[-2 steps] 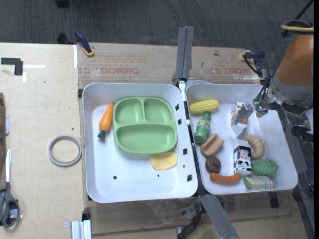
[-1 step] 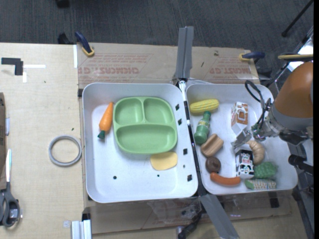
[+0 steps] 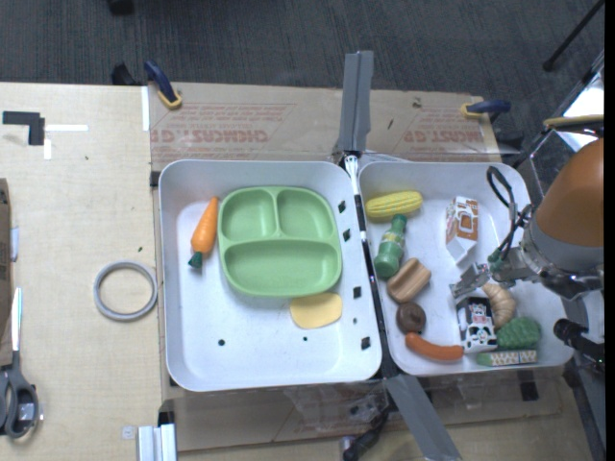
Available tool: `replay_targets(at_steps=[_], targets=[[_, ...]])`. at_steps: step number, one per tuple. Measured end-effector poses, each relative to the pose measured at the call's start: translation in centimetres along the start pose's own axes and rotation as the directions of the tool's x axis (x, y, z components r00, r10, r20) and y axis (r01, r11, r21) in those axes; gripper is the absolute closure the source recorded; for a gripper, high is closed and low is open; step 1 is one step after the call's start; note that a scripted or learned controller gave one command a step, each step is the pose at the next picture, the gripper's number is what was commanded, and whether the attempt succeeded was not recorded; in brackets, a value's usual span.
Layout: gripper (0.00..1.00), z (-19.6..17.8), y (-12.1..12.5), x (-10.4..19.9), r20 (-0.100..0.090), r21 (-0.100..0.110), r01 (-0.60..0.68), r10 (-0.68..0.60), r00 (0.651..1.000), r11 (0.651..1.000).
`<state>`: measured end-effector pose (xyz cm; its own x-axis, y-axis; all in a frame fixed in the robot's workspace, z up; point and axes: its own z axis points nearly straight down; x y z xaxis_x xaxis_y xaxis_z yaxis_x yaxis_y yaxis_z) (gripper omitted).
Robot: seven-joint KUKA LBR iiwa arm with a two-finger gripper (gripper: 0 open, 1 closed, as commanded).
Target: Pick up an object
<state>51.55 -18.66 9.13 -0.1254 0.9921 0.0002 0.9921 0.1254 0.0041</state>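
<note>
My gripper (image 3: 474, 281) hangs low in the right bin (image 3: 437, 176), reaching in from the right under the orange band of the arm (image 3: 577, 200). Its tip is just above and left of a tan croissant (image 3: 502, 303) and a small black-and-white cow-print carton (image 3: 478, 327). Close by lie a white and orange carton (image 3: 462, 223), a green bumpy toy (image 3: 520, 333), a red sausage (image 3: 433, 349), a chocolate donut (image 3: 411, 316), a bread roll (image 3: 408, 279), a green bottle (image 3: 390, 249) and a corn cob (image 3: 393, 204).
The left bin (image 3: 183, 286) holds a green divided plate (image 3: 281, 240), a carrot (image 3: 204, 227) and a yellow slice (image 3: 316, 310). On the bench to the left lie a grey ring (image 3: 126, 289) and scissors (image 3: 17, 392). A black cable (image 3: 502, 188) loops over the right bin's far corner.
</note>
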Motion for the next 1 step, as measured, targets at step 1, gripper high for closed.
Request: replay_targets(at_steps=[1], targets=[[0.0,-0.13,-0.64,-2.22,0.0,-0.003,0.048,-0.048,0.999,0.999]])
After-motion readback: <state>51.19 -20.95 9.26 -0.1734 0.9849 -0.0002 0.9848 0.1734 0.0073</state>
